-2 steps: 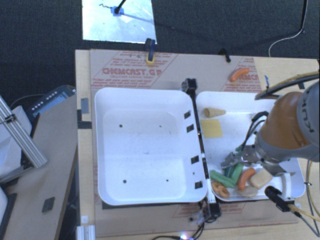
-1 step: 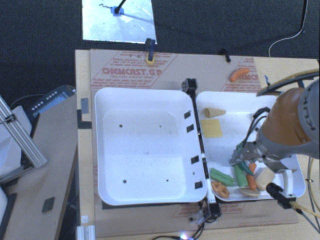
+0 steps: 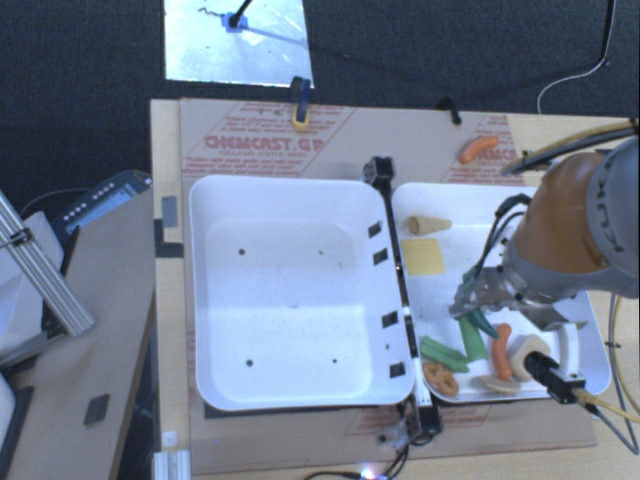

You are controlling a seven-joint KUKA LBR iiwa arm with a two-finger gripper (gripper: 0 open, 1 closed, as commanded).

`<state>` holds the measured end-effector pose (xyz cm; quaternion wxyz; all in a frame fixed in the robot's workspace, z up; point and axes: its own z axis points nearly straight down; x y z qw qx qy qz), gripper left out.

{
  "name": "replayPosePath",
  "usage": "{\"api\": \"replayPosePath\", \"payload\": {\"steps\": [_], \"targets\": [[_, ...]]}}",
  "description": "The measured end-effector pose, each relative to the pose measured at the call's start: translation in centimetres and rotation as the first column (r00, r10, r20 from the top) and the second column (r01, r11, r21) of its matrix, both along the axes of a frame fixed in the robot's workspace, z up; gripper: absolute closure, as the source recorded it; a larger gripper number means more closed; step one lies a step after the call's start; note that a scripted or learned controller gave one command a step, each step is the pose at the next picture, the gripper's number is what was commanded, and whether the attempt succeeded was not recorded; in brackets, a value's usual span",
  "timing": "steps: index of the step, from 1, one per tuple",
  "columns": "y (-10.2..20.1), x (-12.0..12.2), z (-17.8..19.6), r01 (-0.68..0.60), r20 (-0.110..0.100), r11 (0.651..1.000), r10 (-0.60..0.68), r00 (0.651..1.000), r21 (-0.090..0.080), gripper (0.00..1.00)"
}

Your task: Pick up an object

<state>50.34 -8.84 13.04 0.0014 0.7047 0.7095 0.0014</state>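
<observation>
Green toy vegetables (image 3: 470, 336) lay in the right bin (image 3: 596, 373) just under the gripper (image 3: 470, 303); its grasp could not be told. Crowding risked a slip or double pick. Counted: two green pieces, one orange carrot (image 3: 502, 351), one cone (image 3: 428, 226), one yellow slice (image 3: 423, 258), two bins.

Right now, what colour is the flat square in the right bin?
Pale yellow. The square lies flat near the right bin's left wall; the camera view shows it plainly.

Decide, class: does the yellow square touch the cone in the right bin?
Apart. The camera view shows white bin floor between the yellow square and the cone.
</observation>
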Motion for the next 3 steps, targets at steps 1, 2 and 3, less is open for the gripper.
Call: {"api": "replayPosePath", "payload": {"steps": [1, 2, 3], "targets": [[7.6, 4.4, 7.8, -0.007, 0.007, 1.000, 0.007, 1.000, 0.003, 1.00], [11.5, 15.0, 5.4, -0.003, 0.007, 1.000, 0.003, 1.000, 0.000, 1.00], [24.0, 16.6, 8.7, -0.009, 0.003, 1.000, 0.009, 1.000, 0.007, 1.00]]}}
